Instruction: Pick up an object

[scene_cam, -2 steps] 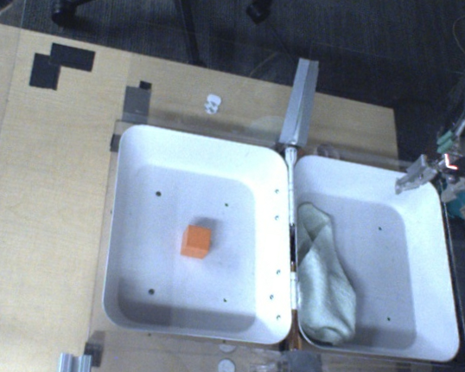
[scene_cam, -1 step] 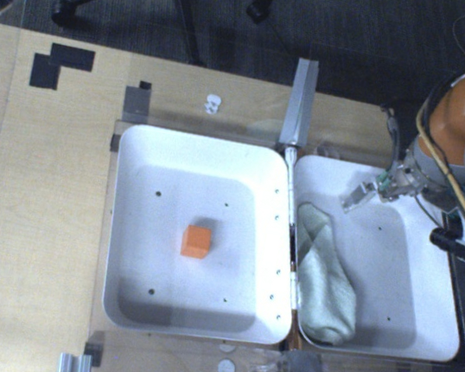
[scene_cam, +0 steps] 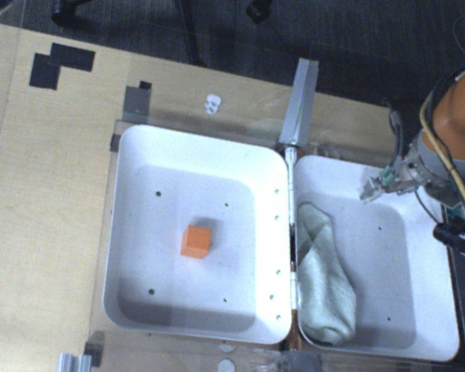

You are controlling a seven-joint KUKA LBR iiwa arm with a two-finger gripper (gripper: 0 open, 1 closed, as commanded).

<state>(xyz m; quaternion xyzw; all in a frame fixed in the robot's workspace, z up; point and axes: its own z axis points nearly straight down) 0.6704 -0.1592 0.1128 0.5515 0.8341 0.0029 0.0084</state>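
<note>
Two white bins on the bench. Left bin (scene_cam: 124,207) holds one orange cube (scene_cam: 196,242), sitting flat on the floor a bit below the middle, well apart from all four walls. Right bin (scene_cam: 427,282) holds a pale green cloth (scene_cam: 323,278), bunched in a long heap along the left wall, running from near the middle down to the near-left corner, touching or nearly touching that wall.

Gripper (scene_cam: 375,191) hangs over the far edge of the right bin, tip pointing toward the left. Nothing between the tips. Too small and blurred to read the jaws: cannot tell if spread or closed. It is well apart from the cube and near but not touching the cloth.

Handling guess, cube: looks small, light and rigid, maybe foam or wood, with flat faces. Should take a straight top-down pinch across two opposite side faces. Open floor all round gives room for both tips. Risk: it may skid on the smooth floor if one tip lands first.

Handling guess, cloth: soft, limp, light, nothing to break. Pinch a raised fold on top of the heap, away from the wall. It will drape and may slip out if only a thin layer is caught. The wall crowds the left side.
</note>
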